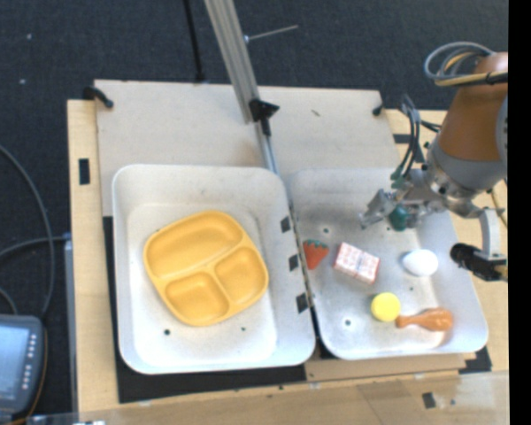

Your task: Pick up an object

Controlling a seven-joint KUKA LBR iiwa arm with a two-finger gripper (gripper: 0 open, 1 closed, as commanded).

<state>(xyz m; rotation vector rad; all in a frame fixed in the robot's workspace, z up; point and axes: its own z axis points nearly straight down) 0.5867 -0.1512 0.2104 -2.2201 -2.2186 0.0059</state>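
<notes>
We observed two shallow white bins side by side on the bench. The left bin (133, 197) held a yellow divided tray (205, 266), lying flat near the bin's centre. The right bin (336, 193) held five small objects: a red strawberry-shaped toy (315, 254) close to its left wall, a pink-and-white patterned block (356, 263) just to the right of it, a white rounded object (419, 262) farther right, a yellow ball (386, 306) on the near side, and an orange drumstick-shaped toy (425, 320) just beside the ball on its right. The arm (471, 131) entered from the right, and its gripper (391, 209) hung over the far part of the right bin, apart from all five objects. We could not tell whether the gripper was open or closed; we saw no object in it. A slanted metal post (234, 47) rose beyond the bins.
</notes>
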